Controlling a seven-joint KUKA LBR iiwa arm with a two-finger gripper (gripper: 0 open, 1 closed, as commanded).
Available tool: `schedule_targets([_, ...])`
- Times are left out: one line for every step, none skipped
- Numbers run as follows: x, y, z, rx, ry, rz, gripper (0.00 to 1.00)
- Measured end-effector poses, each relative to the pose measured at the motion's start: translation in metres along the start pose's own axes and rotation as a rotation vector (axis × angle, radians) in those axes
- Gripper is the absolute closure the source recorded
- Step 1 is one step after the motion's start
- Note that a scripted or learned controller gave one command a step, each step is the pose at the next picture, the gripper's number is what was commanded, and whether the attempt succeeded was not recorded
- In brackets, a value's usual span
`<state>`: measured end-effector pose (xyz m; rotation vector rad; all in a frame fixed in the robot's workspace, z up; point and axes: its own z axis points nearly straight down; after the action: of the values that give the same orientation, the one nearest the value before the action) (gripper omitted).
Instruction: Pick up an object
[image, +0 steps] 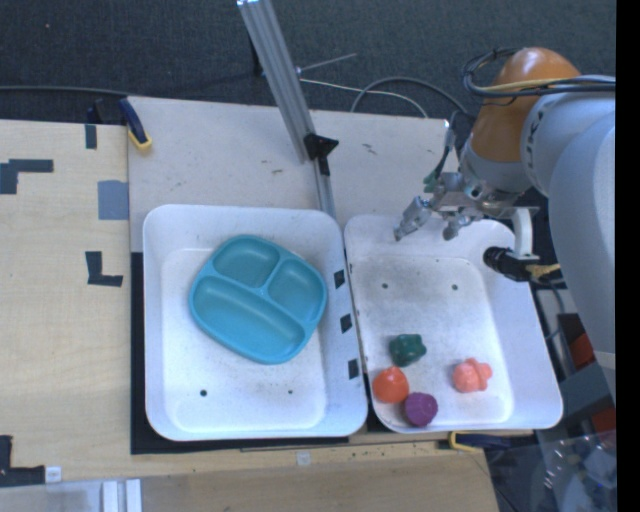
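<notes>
Gripper (425, 225) hangs over the far edge of the right bin (520, 330), near its far-left corner. Fingers spread apart, nothing between them.

All four small objects sit at the opposite, near end of that bin, well apart from the gripper. Green piece (406, 349) is nearest to it, left of the bin's centre toward the near edge. Orange ball (390, 384) lies just beside the green piece on its near side, close to the bin's left wall. Purple ball (420, 408) is just beside the orange ball, up against the near edge. Pink piece (471, 376) is off to the right of these, apart from them, near the near-right corner.

Left bin (170, 300) holds a blue plate (258, 297) with three compartments, lying tilted around its middle, toward the far side.
</notes>
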<state>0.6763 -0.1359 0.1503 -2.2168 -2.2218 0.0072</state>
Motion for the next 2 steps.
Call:
schedule_targets([-0.002,0.004,0.041,0.009,-0.001,0.003,0.0])
schedule_targets([-0.005,0.002,0.058,0.013,-0.002,0.004,0.0])
